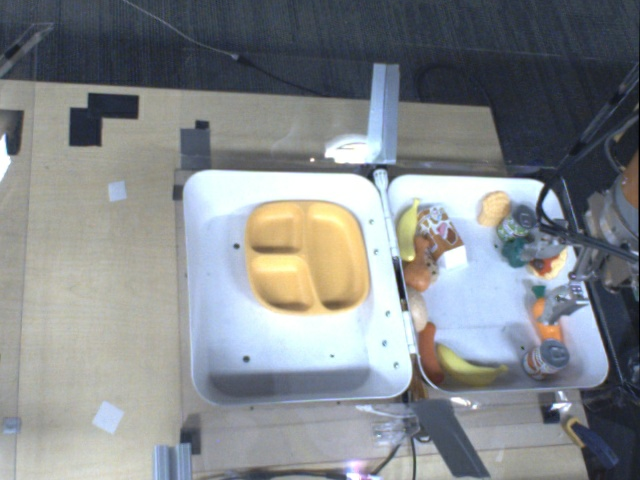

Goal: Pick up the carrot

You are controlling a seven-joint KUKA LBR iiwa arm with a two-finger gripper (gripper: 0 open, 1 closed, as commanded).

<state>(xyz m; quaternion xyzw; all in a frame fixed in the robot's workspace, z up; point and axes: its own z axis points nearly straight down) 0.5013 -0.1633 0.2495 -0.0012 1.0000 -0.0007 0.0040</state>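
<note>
The carrot (540,310) is a small orange piece with a green top, lying near the right wall of the right bin (480,298). My gripper (566,296) reaches in from the right edge and hangs just right of the carrot, very close to it or touching it. The arm's grey wrist (610,230) sits above the bin's right rim. The metal of the gripper partly covers the carrot's right side.
Around the carrot lie a can (546,358), a red-orange item (549,262) and green items (516,230). A banana (466,366) lies at the front and a bread roll (493,206) at the back. The left bin (215,298) holds a yellow divided plate (304,254).
</note>
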